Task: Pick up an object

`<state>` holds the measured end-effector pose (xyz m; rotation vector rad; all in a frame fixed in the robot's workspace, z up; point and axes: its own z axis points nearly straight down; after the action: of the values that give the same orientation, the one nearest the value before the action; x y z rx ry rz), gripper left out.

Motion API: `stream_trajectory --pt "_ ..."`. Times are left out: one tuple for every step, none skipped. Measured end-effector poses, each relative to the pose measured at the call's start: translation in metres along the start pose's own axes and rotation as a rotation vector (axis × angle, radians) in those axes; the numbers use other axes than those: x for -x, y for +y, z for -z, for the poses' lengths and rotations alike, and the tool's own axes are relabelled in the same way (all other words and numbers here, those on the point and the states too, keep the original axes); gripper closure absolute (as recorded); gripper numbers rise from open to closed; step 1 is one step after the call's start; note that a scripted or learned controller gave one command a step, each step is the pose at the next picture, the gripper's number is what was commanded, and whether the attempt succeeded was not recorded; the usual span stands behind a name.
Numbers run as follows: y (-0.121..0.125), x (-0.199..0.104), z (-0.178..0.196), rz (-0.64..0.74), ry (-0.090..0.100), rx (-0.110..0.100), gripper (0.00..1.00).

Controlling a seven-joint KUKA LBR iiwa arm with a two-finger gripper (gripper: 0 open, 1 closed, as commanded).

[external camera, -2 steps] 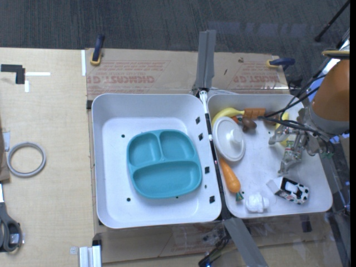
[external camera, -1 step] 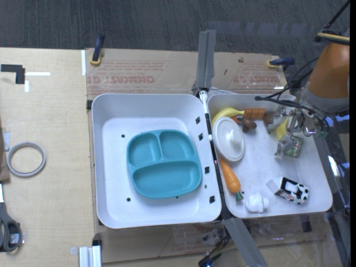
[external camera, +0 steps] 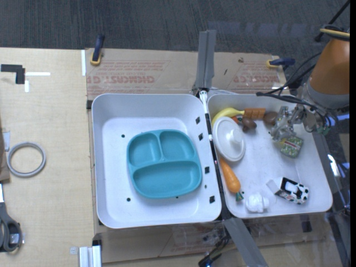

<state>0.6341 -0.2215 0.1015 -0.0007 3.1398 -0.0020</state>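
The right bin (external camera: 320, 166) holds several objects. A yellow banana (external camera: 224, 114) lies at its far left next to a white round bowl (external camera: 230, 139). An orange carrot (external camera: 230, 177) lies along the left wall. A small orange piece (external camera: 255, 114) and two brown lumps (external camera: 248, 125) sit near the far wall. A white lump (external camera: 256, 202) and a black-and-white toy (external camera: 293, 191) rest near the front. My gripper (external camera: 285, 128) hangs low at the bin's far right, directly over a greenish clear object (external camera: 289, 146). Whether it touches that object is unclear.
The left bin (external camera: 105, 166) holds a blue divided plate (external camera: 164, 163). On the bench at the left lie a grey tape ring (external camera: 24, 159) and scissors (external camera: 10, 232). A metal divider (external camera: 205, 60) stands between the bins at the back. Cables trail by the arm at the right.
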Motion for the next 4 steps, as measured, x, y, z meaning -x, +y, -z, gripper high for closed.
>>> stream_trajectory --pt "0.014 -0.086 -0.009 -0.107 -0.001 0.001 1.0" --pt "0.015 -0.086 -0.009 -0.106 -0.001 0.001 0.0" --pt "0.023 -0.017 -0.009 -0.151 -0.002 0.002 0.0" --pt "0.023 -0.015 0.002 -0.148 -0.008 0.0 1.0"
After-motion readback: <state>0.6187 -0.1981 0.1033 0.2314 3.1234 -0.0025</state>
